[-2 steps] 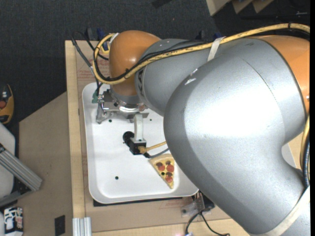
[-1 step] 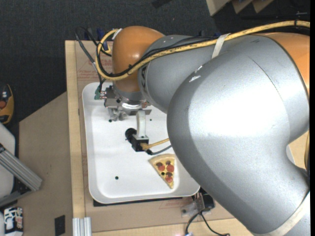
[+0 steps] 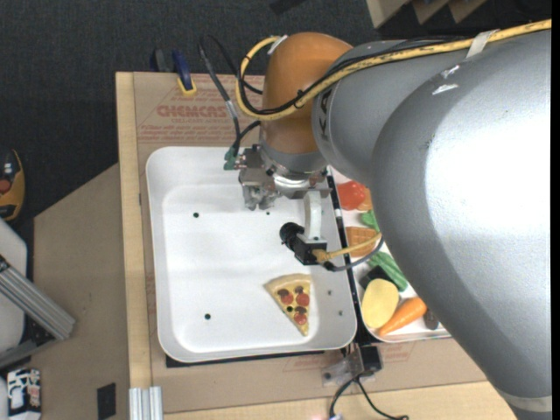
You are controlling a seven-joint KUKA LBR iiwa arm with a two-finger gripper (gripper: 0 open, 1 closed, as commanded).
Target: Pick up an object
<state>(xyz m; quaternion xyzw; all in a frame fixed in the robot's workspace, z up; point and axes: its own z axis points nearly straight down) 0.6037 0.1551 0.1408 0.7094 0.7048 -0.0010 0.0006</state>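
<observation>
A toy pizza slice (image 3: 293,300) with red toppings lies flat in the left white bin (image 3: 188,261), near its front right corner. My gripper (image 3: 257,198) hangs low over the back of the same bin, beneath the orange wrist band. It stands well behind the pizza slice and apart from it. Nothing shows between the gripper and the bin floor.
The right bin (image 3: 367,326) is mostly hidden by the arm. It holds toy food: a red piece (image 3: 353,196), an orange wedge (image 3: 361,235), a green piece (image 3: 391,272), a yellow round piece (image 3: 379,303) and a carrot (image 3: 404,315). A cardboard sheet (image 3: 140,147) lies under the bins.
</observation>
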